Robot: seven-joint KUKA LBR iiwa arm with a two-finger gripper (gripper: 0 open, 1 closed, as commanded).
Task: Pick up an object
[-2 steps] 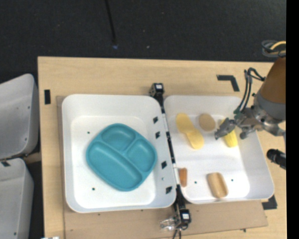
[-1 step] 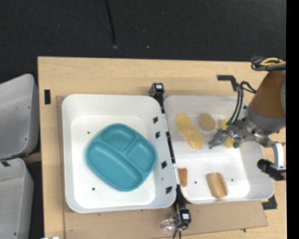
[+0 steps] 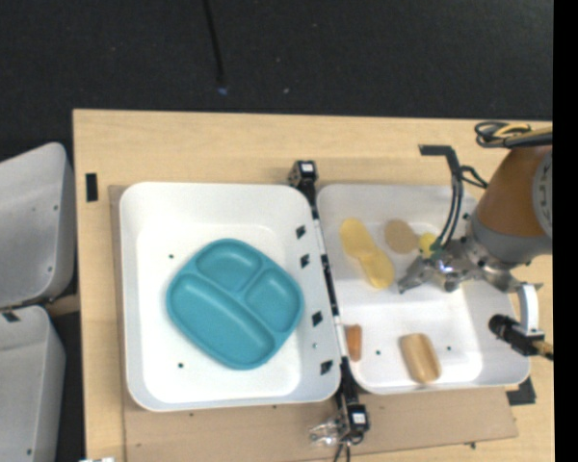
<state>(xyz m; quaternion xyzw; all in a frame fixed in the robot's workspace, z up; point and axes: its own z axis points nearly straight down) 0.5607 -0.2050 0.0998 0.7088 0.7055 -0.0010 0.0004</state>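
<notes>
- Dark floor behind, wooden table (image 3: pixel 212 147) carrying two white bins side by side.
- Left bin (image 3: pixel 144 354): teal divided plate (image 3: pixel 233 302) lying flat in the middle, bare white margin all round it, widest along the bin's top and left walls.
- Right bin (image 3: pixel 482 364): yellow banana-like piece (image 3: pixel 366 253) at upper left, tan round item (image 3: pixel 400 236) just right of it, small orange piece (image 3: pixel 354 341) hard against the left wall, tan bread-like roll (image 3: pixel 420 357) near the bottom rim.
- Open floor in the bin's centre, between banana and roll.
- Arm enters from the right, orange band over the bin's right side, wrist tilted left and down.
- Tool (image 3: pixel 419 275) low, just right of the banana piece, below the tan item; fingers apart, nothing between them.
</notes>
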